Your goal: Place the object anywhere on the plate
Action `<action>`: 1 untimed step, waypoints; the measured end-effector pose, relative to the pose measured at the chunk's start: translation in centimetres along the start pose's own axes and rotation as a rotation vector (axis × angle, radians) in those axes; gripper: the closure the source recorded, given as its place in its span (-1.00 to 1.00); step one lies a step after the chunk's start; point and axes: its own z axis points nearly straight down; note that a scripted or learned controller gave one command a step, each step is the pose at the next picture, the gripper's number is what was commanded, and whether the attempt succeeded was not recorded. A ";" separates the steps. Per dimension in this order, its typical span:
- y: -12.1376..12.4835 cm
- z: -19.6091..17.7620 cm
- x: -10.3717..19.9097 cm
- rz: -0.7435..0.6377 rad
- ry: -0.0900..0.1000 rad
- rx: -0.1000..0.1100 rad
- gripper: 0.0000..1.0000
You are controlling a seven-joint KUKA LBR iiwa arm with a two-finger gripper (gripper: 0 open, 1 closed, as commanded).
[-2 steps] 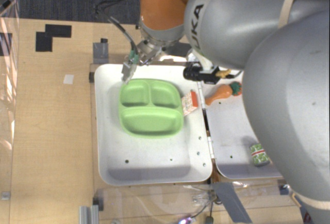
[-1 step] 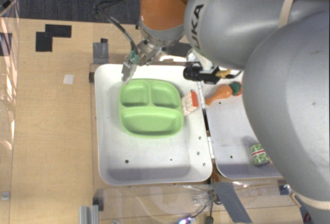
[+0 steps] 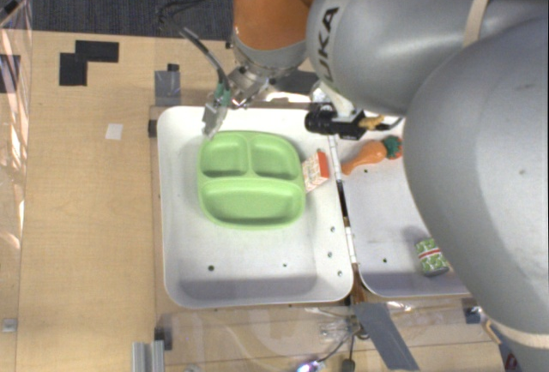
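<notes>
Table of light wood carries two white bins. Left bin holds green divided plate, three compartments, seated in its upper half. End effector hangs over the plate's upper-left corner, at the bin's far rim, tilted; nothing visible between its fingers, and their spread cannot be judged from this angle. Small red-and-white packet lies just beside the plate's right edge, against the divider between bins, well right of the end effector. Right bin holds orange carrot-shaped toy and small green-patterned item.
</notes>
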 end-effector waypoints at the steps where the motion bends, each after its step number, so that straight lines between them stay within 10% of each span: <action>1: 0.0 0.0 0.0 0.000 0.000 0.000 -1.00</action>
